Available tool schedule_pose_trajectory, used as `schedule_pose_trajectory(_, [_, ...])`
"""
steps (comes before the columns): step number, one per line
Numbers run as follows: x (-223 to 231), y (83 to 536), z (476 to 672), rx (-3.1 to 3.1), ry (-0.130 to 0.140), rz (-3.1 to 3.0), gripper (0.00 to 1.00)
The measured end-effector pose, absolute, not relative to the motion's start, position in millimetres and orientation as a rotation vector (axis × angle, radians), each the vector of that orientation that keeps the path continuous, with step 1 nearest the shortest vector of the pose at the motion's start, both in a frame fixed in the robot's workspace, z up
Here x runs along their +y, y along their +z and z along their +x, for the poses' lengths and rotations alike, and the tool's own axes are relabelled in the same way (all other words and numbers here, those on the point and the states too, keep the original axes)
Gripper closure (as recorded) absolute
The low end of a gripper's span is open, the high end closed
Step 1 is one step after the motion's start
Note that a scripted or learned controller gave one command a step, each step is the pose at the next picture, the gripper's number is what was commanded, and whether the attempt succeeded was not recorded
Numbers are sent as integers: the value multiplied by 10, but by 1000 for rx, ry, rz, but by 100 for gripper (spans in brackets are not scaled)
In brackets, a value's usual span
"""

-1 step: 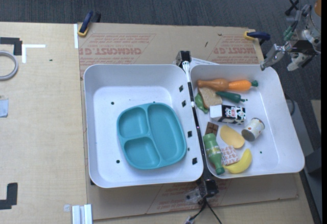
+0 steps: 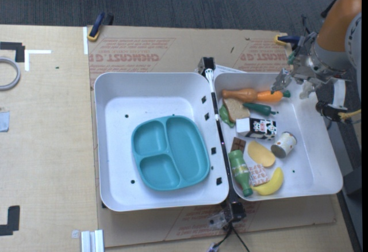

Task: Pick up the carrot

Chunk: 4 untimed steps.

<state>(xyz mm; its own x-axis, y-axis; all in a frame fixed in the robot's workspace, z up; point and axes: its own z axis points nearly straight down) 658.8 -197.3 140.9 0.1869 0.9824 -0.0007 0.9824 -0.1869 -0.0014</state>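
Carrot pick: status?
Gripper low at the carrot's right end, grasp unconfirmed. Carrot lies at right bin's far edge. Bread slice and green marker alongside.

- The carrot (image 2: 253,95) is orange, long and tapered, with a duller brownish stretch toward one end and a brighter orange stretch toward the other.
- It lies flat on its side in the right bin (image 2: 322,159), close to that bin's far edge.
- Its length runs roughly along that far edge, from near the wall shared with the left bin toward the far right corner.
- Its bright end is nearest the far right corner.
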Motion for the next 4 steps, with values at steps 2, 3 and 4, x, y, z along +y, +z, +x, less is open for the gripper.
schedule_pose_trajectory(2, [-2067, 1007, 6657, -1819, -27, -2562, 0])
schedule_pose_trajectory(3, [-2014, 1000, 6630, -1500, -12, -2755, 0])
schedule_pose_trajectory(4, [-1892, 983, 6570, -964, 6, -2977, 0])
